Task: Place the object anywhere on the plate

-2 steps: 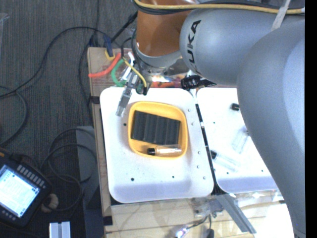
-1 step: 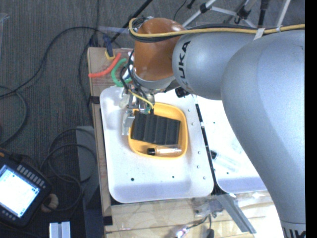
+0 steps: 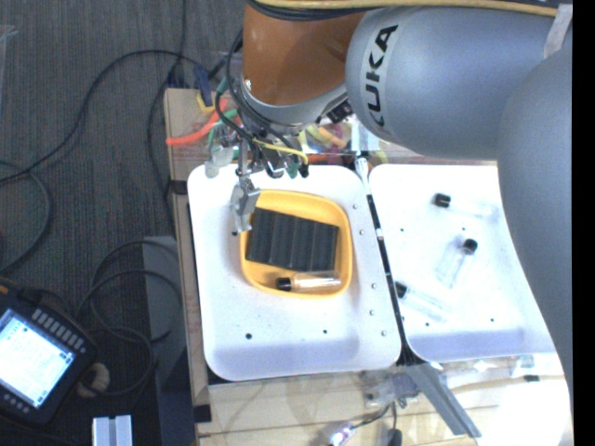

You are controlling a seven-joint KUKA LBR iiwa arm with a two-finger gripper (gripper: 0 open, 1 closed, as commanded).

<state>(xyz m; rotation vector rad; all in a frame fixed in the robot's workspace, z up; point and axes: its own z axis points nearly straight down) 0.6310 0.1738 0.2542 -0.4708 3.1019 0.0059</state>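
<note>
Over the left bin's point(image 3: 279, 351) upper left, the claw point(image 3: 244, 207) hangs at the yellow plate's point(image 3: 342, 226) rim, its grip impossible to tell, while a clear tube point(image 3: 311, 284) already lies on the plate's near edge, so I judge lifting straight up, without clipping the rim, is safest.

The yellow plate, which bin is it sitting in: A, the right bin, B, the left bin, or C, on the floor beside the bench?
B: the yellow plate rests inside the left bin, while the right bin holds small clear vials.
</note>
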